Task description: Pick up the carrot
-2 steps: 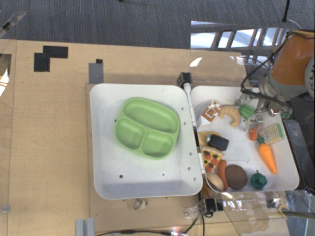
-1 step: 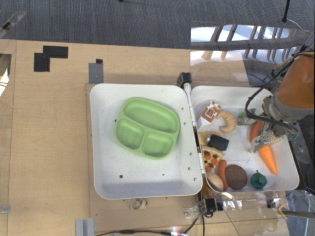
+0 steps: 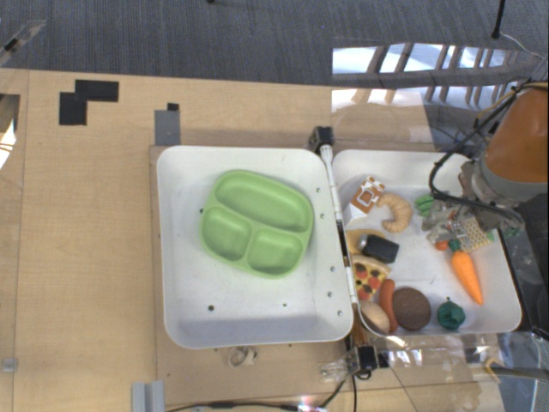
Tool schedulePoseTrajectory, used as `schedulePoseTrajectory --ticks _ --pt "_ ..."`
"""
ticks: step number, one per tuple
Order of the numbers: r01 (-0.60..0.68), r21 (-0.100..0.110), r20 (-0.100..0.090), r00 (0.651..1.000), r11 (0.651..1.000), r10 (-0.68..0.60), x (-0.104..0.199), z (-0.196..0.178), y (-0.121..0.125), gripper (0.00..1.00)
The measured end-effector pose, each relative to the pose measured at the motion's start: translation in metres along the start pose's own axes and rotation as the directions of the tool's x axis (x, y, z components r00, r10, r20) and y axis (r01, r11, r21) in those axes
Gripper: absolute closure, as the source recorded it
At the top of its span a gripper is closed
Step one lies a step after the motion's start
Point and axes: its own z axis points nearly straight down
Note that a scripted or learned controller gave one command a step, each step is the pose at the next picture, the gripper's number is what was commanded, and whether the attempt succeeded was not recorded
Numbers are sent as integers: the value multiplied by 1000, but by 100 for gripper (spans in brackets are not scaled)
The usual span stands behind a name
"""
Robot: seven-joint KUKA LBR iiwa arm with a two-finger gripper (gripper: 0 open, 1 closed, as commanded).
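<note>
Grey carpet runs behind the wooden bench, which carries two shallow white bins side by side. From my seat I see the left bin holding a green divided plate, and the right bin crowded with toy food.

My target, the carrot, lies flat on the floor of the right bin near its right wall. Its long axis runs on a slant: the thick end sits up and to the left, and the tip points down and to the right. It is plain bright orange, tapered and smooth, with a small reddish bit at its thick end.

I see the arm reaching in from the right, its orange band bulking over the bin's upper right corner, with black cables looping beside it. The gripper hangs just above the carrot's thick end. I cannot tell how it stands.

Left of the carrot lie a croissant, a small gingerbread house, a black block, a pizza slice, a sausage, a brown round piece and a green broccoli floret
</note>
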Motion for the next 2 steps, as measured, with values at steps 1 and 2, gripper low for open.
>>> schedulePoseTrajectory --ticks 1,2 --pt "0 -1 -1 1000 1000 0 0 1 0 0" --pt "6 5 13 1000 1000 -6 -5 -13 1 100"
